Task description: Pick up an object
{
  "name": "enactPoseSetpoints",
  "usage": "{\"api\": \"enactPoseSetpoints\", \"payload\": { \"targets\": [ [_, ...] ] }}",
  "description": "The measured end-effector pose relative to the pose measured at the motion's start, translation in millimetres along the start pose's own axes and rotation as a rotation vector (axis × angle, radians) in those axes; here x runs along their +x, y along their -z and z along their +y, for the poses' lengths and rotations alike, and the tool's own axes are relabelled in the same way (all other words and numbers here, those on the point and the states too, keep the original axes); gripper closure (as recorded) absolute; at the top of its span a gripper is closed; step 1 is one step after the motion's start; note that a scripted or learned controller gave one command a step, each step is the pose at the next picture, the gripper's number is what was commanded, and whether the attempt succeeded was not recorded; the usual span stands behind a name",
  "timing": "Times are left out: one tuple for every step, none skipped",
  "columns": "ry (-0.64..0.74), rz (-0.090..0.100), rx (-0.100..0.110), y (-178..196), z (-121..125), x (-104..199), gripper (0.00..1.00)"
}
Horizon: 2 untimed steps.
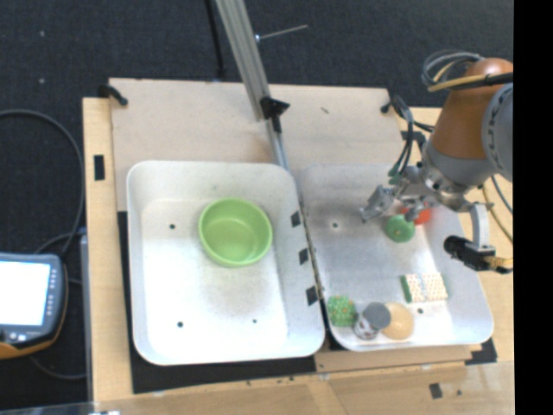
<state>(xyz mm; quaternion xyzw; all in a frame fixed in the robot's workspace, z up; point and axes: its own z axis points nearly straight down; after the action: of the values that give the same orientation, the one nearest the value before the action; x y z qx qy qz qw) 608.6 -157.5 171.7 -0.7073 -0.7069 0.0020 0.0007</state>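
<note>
Green, rounded small object (399, 228) in the right bin (346, 258), toward its one o'clock corner, directly beneath the gripper (397, 204), a red piece beside it. Gripper state: cannot tell from this view.

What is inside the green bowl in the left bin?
The green bowl looks empty: its green bottom shows, with nothing in it. What lies under the bowl is covered.
</note>
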Motion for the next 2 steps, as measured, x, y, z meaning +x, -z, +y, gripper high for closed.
{"api": "enactPoseSetpoints", "payload": {
  "targets": [
    [0.000,0.002,0.003,-62.2,-5.8,0.8,0.00],
    [-0.003,0.000,-0.002,-71.0,-5.8,-0.4,0.00]
  ]
}}
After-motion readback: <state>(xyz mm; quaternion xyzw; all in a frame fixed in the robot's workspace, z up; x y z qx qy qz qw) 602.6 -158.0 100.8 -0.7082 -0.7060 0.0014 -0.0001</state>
